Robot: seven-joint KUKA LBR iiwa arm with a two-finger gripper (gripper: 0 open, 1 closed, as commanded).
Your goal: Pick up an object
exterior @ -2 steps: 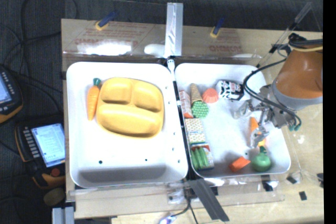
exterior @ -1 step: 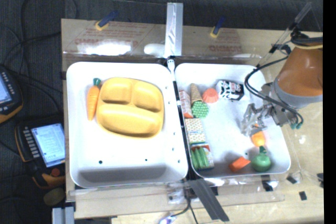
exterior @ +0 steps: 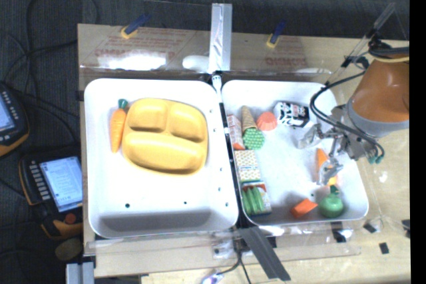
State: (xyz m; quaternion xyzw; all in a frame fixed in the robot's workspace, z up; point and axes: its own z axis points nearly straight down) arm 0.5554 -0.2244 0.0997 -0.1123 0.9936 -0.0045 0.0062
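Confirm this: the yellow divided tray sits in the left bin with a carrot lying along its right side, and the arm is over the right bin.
One detail is wrong. In the camera view the carrot lies along the left side of the yellow divided tray, not its right. The rest holds: the tray sits in the left bin, and the gripper is over the right bin.

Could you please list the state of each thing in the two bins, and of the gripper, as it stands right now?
yellow divided tray: lying flat in the left bin, compartments up.
carrot: lying beside the tray's left edge.
ice cream cone: lying on its side in the right bin.
green pear-shaped toy: resting in the right bin's near right corner.
black and white toy: resting near the right bin's far wall.
gripper: low over the right bin's right side.
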